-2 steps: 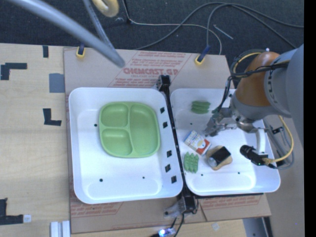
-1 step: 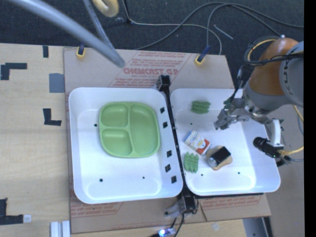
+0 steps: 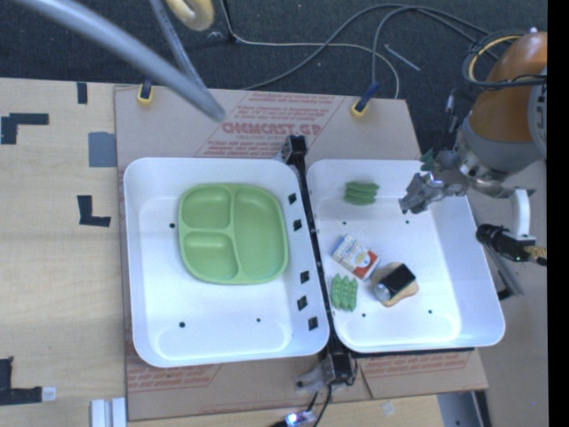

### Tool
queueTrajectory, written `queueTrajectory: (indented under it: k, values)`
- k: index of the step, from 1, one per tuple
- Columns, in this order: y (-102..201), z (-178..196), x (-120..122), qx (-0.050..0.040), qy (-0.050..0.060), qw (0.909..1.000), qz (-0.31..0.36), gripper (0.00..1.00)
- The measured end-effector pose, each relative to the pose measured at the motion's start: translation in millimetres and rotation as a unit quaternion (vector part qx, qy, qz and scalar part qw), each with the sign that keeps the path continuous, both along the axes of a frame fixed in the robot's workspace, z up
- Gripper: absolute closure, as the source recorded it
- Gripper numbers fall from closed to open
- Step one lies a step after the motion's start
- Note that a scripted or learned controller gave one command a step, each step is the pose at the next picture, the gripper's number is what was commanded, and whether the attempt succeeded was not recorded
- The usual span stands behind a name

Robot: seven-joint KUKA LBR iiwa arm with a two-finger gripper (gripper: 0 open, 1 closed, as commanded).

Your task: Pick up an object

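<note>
The right bin (image 3: 453,323) holds several small objects. A green ridged piece (image 3: 361,192) lies near its back. A small white and orange carton (image 3: 354,256) sits in the middle. A second green ridged piece (image 3: 344,293) lies near the left wall, and a black and tan object (image 3: 396,285) rests to the right of it. My gripper (image 3: 415,199) hangs over the bin's back right part, to the right of the back green piece and apart from it. Nothing shows between its fingers.
The left bin (image 3: 151,327) holds a green divided plate (image 3: 233,233). A grey pole crosses the top left, and cables run over the dark floor behind the bins. A black clip row (image 3: 302,238) joins the two bins.
</note>
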State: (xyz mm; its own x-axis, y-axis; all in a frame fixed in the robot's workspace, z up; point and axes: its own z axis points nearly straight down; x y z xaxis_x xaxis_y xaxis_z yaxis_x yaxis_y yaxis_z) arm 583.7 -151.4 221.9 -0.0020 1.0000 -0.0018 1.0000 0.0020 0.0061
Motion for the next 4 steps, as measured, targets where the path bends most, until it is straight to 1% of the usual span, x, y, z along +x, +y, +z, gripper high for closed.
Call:
queueTrajectory:
  k: [1, 2, 3, 4]
  values:
    - [7.1, 46.3, -2.5, 0.0003, 0.001, 1.0, 0.0, 1.0]
    - [7.4, 75.7, -1.7, 0.0006, 0.002, 1.0, 0.0, 1.0]
    - [53.5, 70.5, -16.0, 0.0012, 0.004, 1.0, 0.001, 1.0]
    - [107.7, 69.5, -21.1, 0.0014, 0.004, 1.0, 0.002, 1.0]
